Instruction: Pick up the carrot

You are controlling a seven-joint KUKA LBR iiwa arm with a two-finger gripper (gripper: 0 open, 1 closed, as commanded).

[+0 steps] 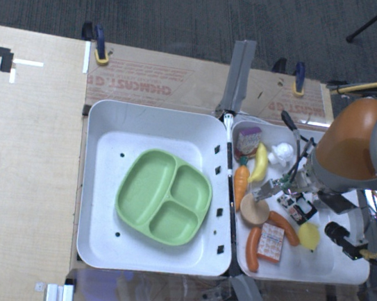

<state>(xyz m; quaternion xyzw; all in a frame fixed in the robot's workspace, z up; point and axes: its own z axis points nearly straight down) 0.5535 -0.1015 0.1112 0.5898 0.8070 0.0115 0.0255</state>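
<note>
A: Locating carrot (240, 187)?
B: Lying in right bin (339, 270), hard against left wall, beside banana (261, 163).
A: Gripper (267, 189)?
B: Hovering just right of carrot. Finger state: cannot tell.

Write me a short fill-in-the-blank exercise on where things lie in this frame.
1. The green divided plate lies in the ___ bin.
2. The carrot lies along the right bin's ___ wall.
3. The banana is ___ in colour.
4. The green plate has ___ compartments.

Missing words: left; left; yellow; three
</note>
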